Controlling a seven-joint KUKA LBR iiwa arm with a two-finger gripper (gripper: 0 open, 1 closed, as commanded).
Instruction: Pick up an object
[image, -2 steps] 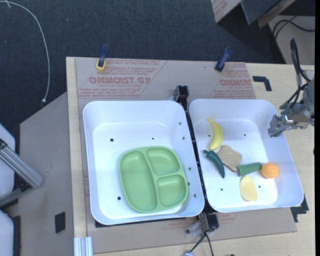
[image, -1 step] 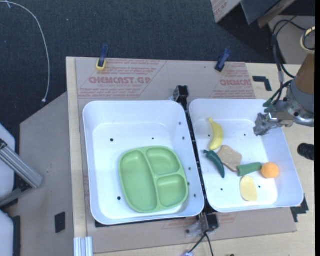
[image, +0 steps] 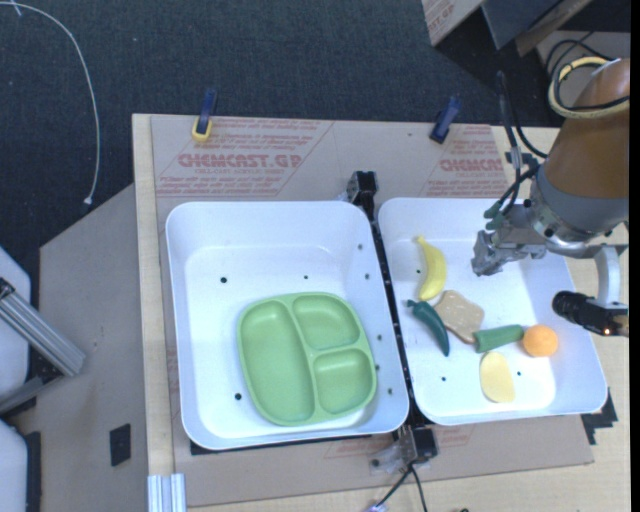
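Table (image: 250, 160): two white bins on it, toys in the right one.
Tool (image: 487, 262): centre right; you can't tell its state.
Banana (image: 432, 268): light, stiff, slick; take it mid-curve.

A green divided plate (image: 305, 357) with three compartments lies in the left white bin (image: 200, 235), toward its near side. The bins stand on a brown board (image: 250, 155) printed with red lettering, which covers the bench. A blue-and-yellow clamp (image: 204, 116) and a blue clamp (image: 444, 120) grip the board's far edge. A white cable (image: 88, 90) curves over the dark floor at upper left.
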